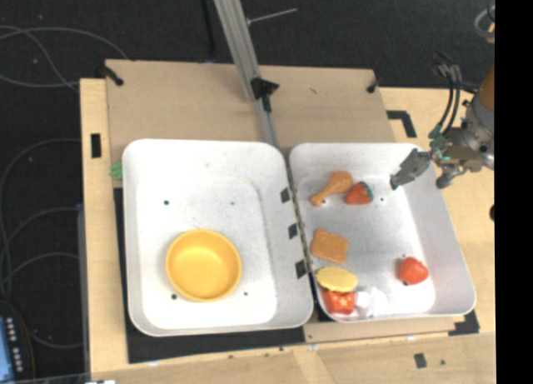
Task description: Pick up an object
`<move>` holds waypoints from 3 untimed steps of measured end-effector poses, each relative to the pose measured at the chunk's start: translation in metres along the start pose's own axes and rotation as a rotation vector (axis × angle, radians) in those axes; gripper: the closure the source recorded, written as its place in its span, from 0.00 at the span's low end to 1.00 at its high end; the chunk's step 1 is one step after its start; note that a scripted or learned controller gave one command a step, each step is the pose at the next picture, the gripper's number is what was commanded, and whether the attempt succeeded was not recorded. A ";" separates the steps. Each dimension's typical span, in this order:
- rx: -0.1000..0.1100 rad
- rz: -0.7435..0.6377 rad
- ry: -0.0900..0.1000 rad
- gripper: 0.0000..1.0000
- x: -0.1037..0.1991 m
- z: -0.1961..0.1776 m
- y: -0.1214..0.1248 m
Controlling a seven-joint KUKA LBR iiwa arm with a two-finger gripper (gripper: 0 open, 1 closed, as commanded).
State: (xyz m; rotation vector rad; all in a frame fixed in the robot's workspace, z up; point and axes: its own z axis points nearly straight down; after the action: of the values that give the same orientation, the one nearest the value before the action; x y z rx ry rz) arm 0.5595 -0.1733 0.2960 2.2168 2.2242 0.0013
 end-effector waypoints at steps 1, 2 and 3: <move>0.000 0.000 0.000 0.00 0.000 0.000 0.000; 0.006 0.004 -0.001 0.00 0.006 0.061 0.000; 0.006 0.005 0.000 0.00 0.015 0.114 -0.004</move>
State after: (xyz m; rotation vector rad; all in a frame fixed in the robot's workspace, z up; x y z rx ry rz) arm 0.5555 -0.1586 0.1824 2.2256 2.2213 -0.0062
